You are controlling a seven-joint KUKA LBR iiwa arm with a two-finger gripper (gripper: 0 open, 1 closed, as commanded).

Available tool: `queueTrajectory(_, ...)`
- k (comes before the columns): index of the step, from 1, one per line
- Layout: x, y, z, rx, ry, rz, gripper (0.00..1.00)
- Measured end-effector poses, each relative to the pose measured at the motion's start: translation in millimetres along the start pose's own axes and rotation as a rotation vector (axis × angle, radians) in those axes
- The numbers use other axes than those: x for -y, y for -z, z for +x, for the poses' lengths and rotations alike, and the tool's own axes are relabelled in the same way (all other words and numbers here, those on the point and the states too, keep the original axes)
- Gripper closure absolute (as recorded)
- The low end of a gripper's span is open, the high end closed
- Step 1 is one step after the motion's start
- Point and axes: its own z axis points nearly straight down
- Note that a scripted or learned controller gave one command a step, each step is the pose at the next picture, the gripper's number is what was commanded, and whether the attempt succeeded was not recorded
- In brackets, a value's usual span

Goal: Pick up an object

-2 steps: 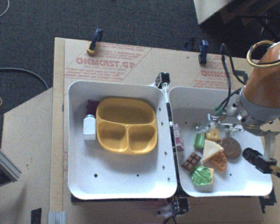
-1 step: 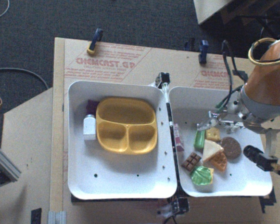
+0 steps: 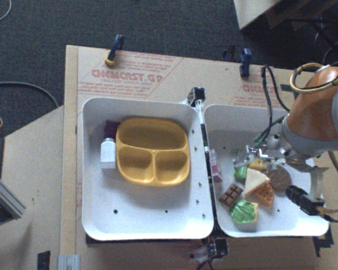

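Observation:
My gripper (image 3: 253, 154) hangs low over the upper middle of the right bin (image 3: 278, 230), with the arm coming in from the right. Right beneath it lie a small yellow piece (image 3: 258, 165) and a green piece (image 3: 240, 171). Just in front of these sit a pale wedge (image 3: 255, 180) on an orange waffle (image 3: 264, 194), and a brown round cookie (image 3: 280, 178). A chocolate square (image 3: 230, 194) and a green crumpled item (image 3: 244, 212) lie nearer the front. A pink stick (image 3: 214, 165) rests against the bin's left wall.
The left bin (image 3: 91, 154) holds a yellow divided plate (image 3: 153, 150), a white bottle (image 3: 108, 153) and a dark purple item (image 3: 111, 128) at its left side. Clamps and cables sit along the bench's back edge.

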Motion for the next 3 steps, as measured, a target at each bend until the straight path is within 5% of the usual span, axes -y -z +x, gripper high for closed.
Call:
queueTrajectory(1,-3.7,-61.7,-3.7,0.0,0.001,-0.001,0.0)
queueTrajectory(2,-3.2,-63.9,-3.5,0.0,0.001,-0.003,0.0)
queueTrajectory(3,-4.4,-51.4,-4.6,0.003,-0.002,-0.009,1.0)
